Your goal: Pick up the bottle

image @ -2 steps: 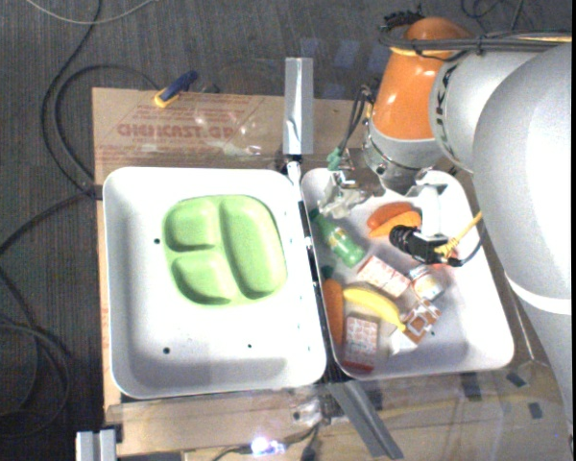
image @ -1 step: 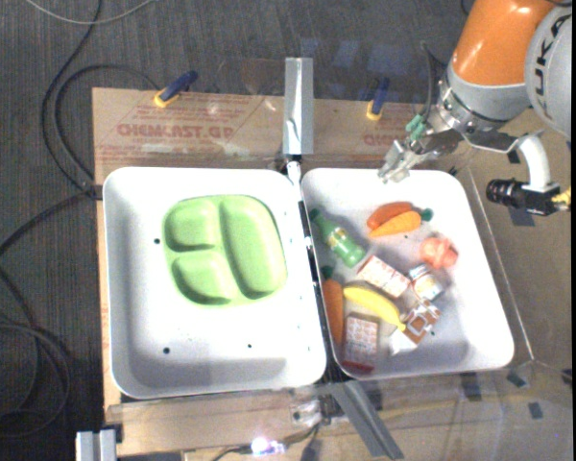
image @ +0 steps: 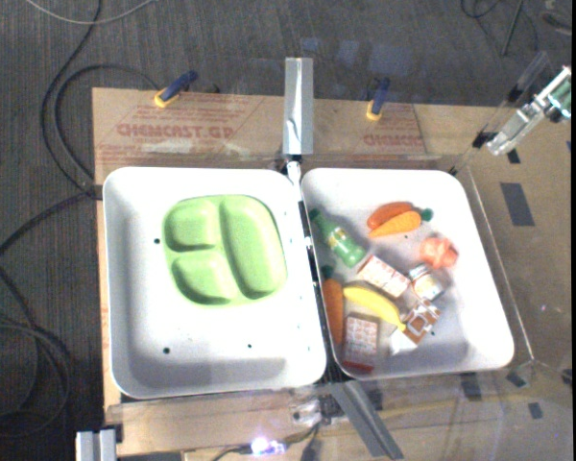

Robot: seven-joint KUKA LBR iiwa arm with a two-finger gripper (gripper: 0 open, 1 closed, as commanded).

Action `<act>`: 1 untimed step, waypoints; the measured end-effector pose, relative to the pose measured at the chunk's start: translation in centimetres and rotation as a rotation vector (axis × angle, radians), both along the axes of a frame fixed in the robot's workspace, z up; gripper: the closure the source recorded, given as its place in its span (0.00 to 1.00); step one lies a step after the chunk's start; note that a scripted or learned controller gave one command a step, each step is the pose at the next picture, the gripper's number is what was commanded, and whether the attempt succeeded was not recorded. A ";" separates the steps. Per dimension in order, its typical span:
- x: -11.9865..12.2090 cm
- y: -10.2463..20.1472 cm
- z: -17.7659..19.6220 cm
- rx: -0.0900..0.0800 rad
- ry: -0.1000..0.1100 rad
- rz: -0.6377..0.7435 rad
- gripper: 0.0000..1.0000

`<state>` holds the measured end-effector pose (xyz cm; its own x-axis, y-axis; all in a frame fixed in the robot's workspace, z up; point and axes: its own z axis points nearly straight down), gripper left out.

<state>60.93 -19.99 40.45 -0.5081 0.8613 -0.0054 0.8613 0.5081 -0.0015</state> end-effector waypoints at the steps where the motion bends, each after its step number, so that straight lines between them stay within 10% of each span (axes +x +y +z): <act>1: -0.7 8.3 -4.7 0.003 0.002 0.261 1.00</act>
